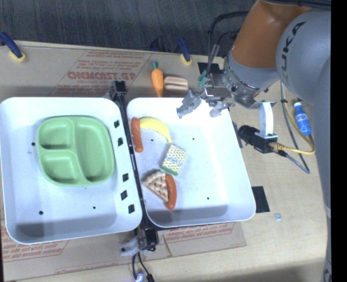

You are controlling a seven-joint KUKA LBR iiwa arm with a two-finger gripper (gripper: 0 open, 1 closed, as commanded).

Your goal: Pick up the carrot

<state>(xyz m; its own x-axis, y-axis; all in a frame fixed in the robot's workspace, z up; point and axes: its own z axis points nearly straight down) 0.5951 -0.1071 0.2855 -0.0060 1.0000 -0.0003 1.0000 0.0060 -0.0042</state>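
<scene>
Arm dominates top right; gripper [201,106] hangs over the right bin's [235,175] far rim, fingers spread, nothing between them. Carrot [157,80] lies outside the bins on the cardboard, at about 10 o'clock from the gripper, just beside a tan block [175,85]. No grasp yet: approach, close, lift all remain.

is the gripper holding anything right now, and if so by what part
Nothing is held. The gripper is open over the right bin's far edge, with nothing between its fingers. The carrot lies outside the bin, on the cardboard behind it.
</scene>
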